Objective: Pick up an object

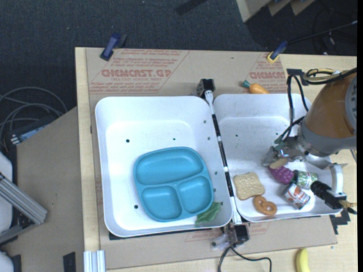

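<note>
My gripper (pixel 279 153) is low in the right bin (pixel 249 123), toward its right side, under the grey and orange arm (pixel 332 118). Just below it lies a small tan piece (pixel 277 164), touching or nearly touching it. A purple toy (pixel 282 174) sits beside that piece. Further right are a green-and-white bottle (pixel 306 180) and a small red-and-white can (pixel 297 195). A slice of toast (pixel 248 185) and a pretzel (pixel 265 206) lie near the bin's front edge. Nothing visibly hangs from the gripper.
The left bin (pixel 102 129) holds a blue divided plate (pixel 172 182) and a green leafy piece (pixel 207 214) in its front right corner. An orange carrot toy (pixel 256 88) lies on the bench behind the right bin, and a yellow item (pixel 302 260) in front.
</note>
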